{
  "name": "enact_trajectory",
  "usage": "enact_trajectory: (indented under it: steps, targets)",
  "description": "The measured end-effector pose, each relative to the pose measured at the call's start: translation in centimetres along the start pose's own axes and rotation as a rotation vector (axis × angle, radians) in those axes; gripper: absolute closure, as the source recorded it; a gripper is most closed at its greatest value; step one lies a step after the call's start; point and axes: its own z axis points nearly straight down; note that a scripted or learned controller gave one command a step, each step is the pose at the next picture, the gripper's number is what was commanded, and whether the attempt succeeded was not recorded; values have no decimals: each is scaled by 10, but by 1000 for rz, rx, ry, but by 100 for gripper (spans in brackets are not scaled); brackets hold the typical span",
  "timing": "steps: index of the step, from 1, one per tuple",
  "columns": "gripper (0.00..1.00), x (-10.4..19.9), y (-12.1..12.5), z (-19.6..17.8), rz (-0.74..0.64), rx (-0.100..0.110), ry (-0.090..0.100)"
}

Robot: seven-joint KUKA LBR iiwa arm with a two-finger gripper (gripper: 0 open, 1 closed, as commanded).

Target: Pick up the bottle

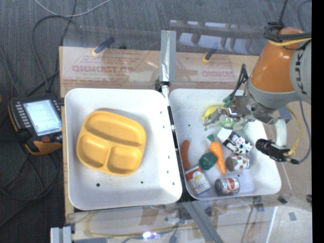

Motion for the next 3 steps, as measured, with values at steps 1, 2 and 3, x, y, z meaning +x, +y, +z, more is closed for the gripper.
enact_trajectory:
  steps: [1,2,3]
  targets:
    - [0,-52,65,60,-130,-2,-3]
    - [0,-89,84,129,-52,-5,0]
    - [100,-88,84,122,-53,-3,0]
